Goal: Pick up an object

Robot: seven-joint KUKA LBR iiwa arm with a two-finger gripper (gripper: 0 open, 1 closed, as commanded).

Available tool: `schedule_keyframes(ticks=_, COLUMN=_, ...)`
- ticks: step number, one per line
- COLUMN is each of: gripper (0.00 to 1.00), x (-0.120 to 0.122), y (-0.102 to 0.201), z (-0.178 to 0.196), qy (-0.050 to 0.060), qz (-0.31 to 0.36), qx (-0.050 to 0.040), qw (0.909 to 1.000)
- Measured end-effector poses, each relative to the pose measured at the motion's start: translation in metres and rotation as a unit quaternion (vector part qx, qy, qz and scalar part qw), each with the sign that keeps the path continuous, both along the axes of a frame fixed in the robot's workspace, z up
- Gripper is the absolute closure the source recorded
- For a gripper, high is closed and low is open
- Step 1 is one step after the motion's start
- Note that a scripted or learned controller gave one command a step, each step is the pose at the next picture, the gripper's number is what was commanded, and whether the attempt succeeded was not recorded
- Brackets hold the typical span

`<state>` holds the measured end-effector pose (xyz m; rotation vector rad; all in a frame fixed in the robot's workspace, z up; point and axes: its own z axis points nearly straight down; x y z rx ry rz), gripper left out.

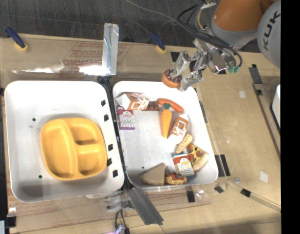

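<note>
Pink-iced doughnut (170,78) sits clamped between the jaws of the gripper (178,78), lifted over the far rim of the right bin (140,145); a yellow tray (73,147) lies in the left bin (18,111).

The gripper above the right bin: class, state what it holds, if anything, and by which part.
The gripper holds a small donut, pinched at its right edge.

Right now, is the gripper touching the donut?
Touching. The camera view shows the donut pressed against the gripper above the right bin's top rim.
</note>
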<state>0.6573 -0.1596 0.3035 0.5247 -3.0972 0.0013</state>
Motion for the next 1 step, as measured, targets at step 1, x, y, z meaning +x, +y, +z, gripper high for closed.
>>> schedule_keyframes(ticks=1, gripper=1.00, x=-0.1167, y=0.0216, z=-0.0243, qy=0.000, qz=-0.043, qx=0.0002, qw=0.9991)
